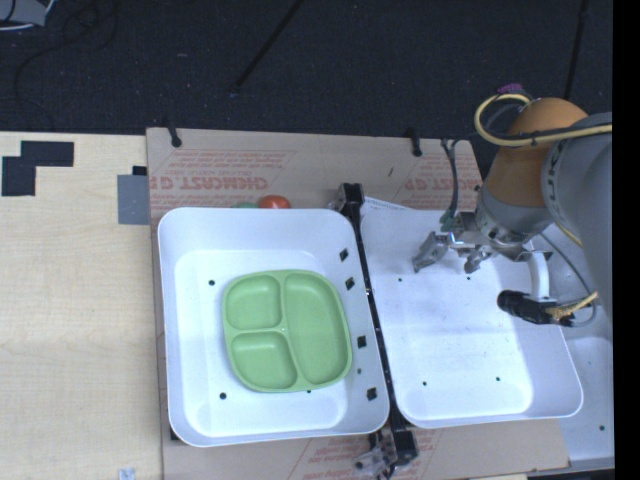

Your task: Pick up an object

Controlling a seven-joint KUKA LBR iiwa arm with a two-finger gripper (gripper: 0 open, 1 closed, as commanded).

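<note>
Hand spread wide, holds nothing, low over right bin. Green divided plate lies in left bin, well apart from hand: likely target, not reached.

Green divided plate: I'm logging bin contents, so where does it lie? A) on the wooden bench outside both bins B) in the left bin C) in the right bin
B: the green divided plate lies flat on the left bin's floor; the gripper is over the right bin.
</note>
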